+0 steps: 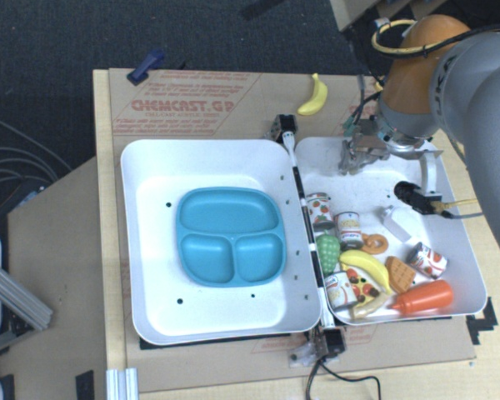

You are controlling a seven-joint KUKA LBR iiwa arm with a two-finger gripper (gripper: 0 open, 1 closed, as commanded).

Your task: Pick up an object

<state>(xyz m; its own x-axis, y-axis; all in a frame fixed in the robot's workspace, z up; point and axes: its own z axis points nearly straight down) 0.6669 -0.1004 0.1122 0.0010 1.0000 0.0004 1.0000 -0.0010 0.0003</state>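
Observation:
My gripper (357,155) hangs over the far left corner of the right bin (465,248), above bare white floor, with nothing seen in it. Toy food is piled toward that bin's near end. There are two small cans (318,209) (348,227), a green piece (327,252), a brown ring (373,242), a yellow banana (365,267) and an orange slice (400,273). A red-orange carrot shape (422,298) and a red-and-white can (429,261) lie there too. All of these lie nearer the camera than the gripper.
The left bin (142,223) holds a blue divided plate (230,235). A second banana (312,97) lies on the cardboard behind the bins, and a blue object (146,67) lies at the board's far left corner. The arm's grey body (475,90) fills the upper right.

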